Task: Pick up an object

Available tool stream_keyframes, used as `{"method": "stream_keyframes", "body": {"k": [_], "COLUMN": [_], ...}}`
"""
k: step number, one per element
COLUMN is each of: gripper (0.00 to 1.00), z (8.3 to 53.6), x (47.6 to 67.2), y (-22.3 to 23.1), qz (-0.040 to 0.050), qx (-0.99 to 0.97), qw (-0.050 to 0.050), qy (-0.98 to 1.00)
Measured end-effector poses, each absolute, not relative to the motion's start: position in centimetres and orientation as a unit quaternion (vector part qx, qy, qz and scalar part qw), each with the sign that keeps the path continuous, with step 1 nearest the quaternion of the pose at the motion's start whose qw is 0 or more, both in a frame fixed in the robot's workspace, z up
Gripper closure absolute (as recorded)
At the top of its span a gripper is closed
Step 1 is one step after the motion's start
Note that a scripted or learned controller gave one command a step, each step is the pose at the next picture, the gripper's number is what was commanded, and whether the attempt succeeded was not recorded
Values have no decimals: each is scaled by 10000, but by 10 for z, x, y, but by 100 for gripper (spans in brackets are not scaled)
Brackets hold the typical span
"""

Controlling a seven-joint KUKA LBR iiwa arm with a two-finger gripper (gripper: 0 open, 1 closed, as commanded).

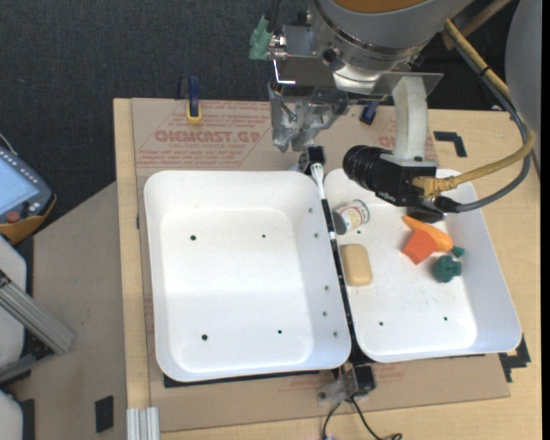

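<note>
The bench (215,129), a tan board with reddish lettering, is filling most of the frame, and the two white bins are lying on it side by side. The left bin (245,275) is taking up the centre-left, its floor showing four small dark dots. The right bin (447,318) is sitting against it at centre-right, the two rims touching along a line running down the middle.

The arm (378,26) is coming in at the top of the frame, cut off by the upper edge, so only its grey wrist housing is showing. A black cylindrical part (378,170) and a tan hose (490,168) are hanging over the upper part of the right bin, hiding that corner.

The gripper (296,133) is hanging above the bench just past the far rim of the left bin, near the seam between the bins. Its metal fingers are pointing down close together with nothing between them — how wide they are parted is hard to make out.

Four objects are lying in the right bin. An orange wedge-shaped piece (423,242) is resting right of centre, with a small dark-green lump (447,269) just beside it at lower right. A tan oblong block (357,264) is lying close to the seam — near the bin's left rim. A small white cylinder with dark markings (352,215) is sitting just above it. The lower half of the right bin is giving open room.
</note>
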State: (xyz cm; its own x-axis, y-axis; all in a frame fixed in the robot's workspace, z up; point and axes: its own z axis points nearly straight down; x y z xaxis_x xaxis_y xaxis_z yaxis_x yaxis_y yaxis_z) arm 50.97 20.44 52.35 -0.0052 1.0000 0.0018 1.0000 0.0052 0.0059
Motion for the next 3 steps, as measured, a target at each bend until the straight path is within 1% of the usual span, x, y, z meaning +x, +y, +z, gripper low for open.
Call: {"method": "stream_keyframes", "body": {"k": [3], "gripper": [100], "z": [555], "x": [511], "y": [207], "qz": [59], "qx": [7036], "qw": [37], "qy": [7106]}}
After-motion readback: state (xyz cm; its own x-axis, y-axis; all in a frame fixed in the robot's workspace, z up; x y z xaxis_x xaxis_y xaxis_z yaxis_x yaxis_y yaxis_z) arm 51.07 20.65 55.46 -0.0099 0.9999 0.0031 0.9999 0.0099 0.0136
